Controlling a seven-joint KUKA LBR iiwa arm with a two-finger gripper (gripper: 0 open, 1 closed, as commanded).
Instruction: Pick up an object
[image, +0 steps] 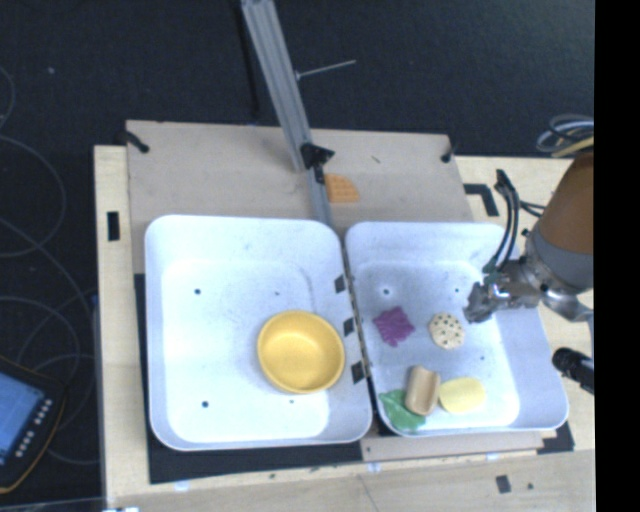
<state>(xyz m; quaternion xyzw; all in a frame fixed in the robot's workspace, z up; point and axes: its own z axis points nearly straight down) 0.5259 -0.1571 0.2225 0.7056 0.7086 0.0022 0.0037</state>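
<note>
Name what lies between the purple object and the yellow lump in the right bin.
In the camera view, the tan cylinder lies between the purple object and the yellow lump.

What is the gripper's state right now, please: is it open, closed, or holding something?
Gripper: cannot be told from the camera view; it sits above the right bin, just right of the speckled ball, with nothing seen in its grasp.

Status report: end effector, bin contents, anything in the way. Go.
End effector over right bin, nothing seen in it. Nearest: spotted ball; purple piece, tan cylinder, yellow lump beyond. Yellow bowl in left bin. Path clear.
</note>
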